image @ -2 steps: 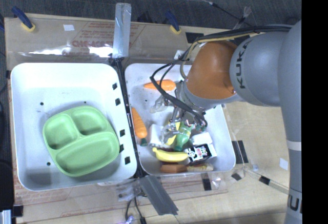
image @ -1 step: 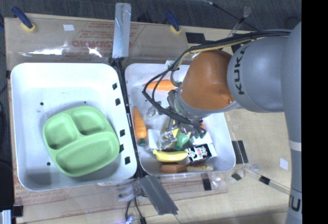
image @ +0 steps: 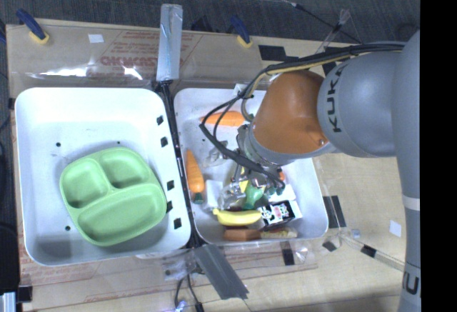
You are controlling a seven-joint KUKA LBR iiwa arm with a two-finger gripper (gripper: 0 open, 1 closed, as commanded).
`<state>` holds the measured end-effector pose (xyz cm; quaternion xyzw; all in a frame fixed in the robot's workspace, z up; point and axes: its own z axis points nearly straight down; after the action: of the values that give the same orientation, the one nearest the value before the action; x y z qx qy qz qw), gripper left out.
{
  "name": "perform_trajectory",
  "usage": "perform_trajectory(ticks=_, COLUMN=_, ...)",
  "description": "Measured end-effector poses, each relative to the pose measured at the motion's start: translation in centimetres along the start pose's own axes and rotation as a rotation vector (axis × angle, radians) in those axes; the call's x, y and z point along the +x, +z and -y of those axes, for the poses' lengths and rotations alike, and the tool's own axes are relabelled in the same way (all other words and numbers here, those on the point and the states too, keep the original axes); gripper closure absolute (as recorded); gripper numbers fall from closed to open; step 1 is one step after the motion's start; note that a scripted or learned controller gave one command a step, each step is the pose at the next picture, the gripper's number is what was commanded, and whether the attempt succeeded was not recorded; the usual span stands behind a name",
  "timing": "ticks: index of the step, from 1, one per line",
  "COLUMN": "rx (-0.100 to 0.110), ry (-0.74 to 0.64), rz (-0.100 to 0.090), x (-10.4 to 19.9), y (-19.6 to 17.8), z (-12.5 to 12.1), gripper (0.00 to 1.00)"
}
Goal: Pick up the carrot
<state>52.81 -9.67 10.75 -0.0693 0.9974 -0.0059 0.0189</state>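
The carrot is a slim orange root with a green top. It lies lengthwise along the left wall of the right bin. My gripper hangs below the orange wrist band, low over the clutter in the middle of that bin. It is to the right of the carrot, with a gap between them. The wrist and cables hide much of the gripper.
A yellow banana, a black-and-white packet, a brown item and a green piece crowd the right bin's front. An orange object sits at its back. The left bin holds a green divided plate.
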Motion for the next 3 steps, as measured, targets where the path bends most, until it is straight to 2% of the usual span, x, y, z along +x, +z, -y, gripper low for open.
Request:
perform_trajectory(ticks=1, rx=-0.001, ry=0.113, rz=0.005, x=2.2, y=-0.1, z=-0.6, gripper=0.00)
perform_trajectory(ticks=2, rx=-0.011, ry=0.156, rz=-0.027, x=-0.2, y=-9.0, z=-4.8, gripper=0.00)
perform_trajectory(ticks=3, rx=-0.009, ry=0.250, rz=-0.036, x=-1.2, y=-8.5, z=-5.4, gripper=0.00)
